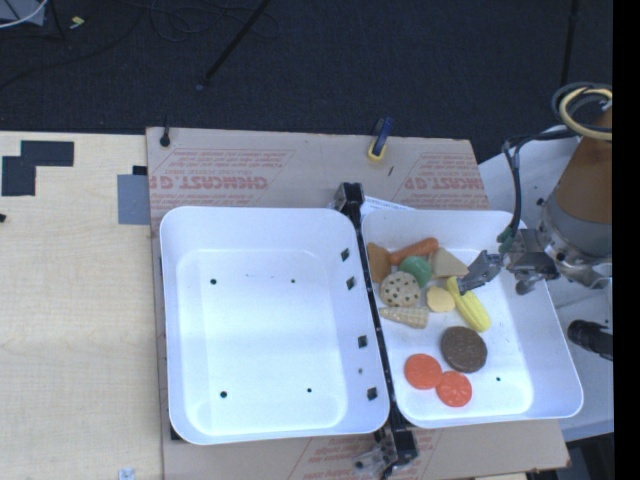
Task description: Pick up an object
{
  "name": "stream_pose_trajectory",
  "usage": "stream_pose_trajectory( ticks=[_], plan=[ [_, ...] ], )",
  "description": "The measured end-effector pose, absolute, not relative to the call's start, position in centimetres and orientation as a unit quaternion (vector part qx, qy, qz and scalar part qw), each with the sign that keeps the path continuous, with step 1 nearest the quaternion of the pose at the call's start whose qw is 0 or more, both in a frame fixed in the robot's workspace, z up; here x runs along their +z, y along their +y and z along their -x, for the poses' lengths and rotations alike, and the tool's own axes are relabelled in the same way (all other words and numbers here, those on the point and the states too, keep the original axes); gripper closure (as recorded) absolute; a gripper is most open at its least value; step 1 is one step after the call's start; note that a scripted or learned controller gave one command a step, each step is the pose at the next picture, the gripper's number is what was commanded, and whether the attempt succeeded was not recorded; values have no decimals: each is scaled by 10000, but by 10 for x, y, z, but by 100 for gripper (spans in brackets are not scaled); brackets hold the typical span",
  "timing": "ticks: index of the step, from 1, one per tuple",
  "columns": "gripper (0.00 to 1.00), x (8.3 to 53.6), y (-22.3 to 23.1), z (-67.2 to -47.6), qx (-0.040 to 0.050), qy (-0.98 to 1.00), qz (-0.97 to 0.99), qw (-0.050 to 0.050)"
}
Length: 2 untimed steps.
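fixed overhead camera, slanted down, both bins [180, 268]

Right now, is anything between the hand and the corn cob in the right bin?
Nothing visible. The hand sits right beside the corn cob, at its upper end; the yellow round piece lies left of it.

A brown cardboard sheet [260, 168] with red printed lettering lies across the pale wooden bench top [70, 318], and the left-hand shallow white plastic bin [180, 268] sits on it. A blue-and-yellow clamp [380, 140] grips the cardboard's far edge. Black clips [350, 200] join the bins along their shared side. Dark carpet [300, 48] with trailing cables lies beyond.
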<state>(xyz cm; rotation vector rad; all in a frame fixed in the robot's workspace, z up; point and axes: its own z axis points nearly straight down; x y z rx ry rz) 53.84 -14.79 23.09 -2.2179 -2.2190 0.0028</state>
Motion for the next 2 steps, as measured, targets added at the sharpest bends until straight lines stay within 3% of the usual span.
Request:
stream_pose_trajectory(
  ticks=[1, 2],
  plan=[
    [0, 97, -167, -529, 39, -7069, 7073, 65],
    [0, 84, -133, -619, 116, -7111, 7028, 155]
  ],
)
